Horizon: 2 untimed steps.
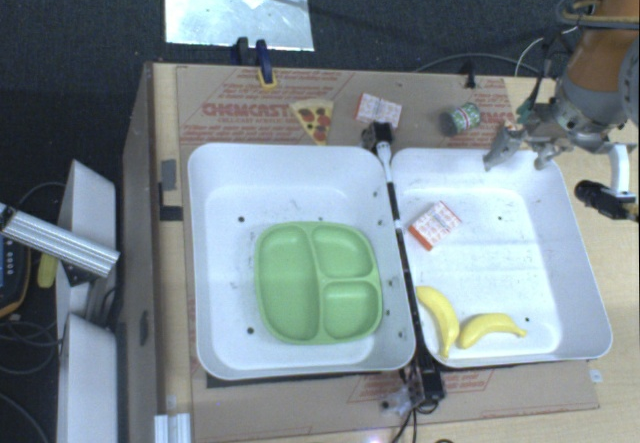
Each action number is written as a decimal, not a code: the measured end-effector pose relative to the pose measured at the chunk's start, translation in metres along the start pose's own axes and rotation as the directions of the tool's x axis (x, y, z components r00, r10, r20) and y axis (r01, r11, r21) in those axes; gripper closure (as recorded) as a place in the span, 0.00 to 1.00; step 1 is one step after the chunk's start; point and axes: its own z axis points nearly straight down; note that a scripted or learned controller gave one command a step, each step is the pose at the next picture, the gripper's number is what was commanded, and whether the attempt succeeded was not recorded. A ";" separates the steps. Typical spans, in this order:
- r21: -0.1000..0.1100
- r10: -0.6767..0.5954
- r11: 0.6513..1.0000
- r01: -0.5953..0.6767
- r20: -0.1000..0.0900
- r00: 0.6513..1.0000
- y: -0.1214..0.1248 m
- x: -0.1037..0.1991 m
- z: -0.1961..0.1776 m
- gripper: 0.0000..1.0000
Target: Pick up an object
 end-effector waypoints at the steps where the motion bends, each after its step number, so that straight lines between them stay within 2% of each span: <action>1: 0.003 -0.002 1.000 0.002 -0.002 1.000 -0.012 0.063 0.046 0.00; 2: 0.004 -0.002 1.000 0.002 -0.002 1.000 -0.028 0.093 0.091 0.00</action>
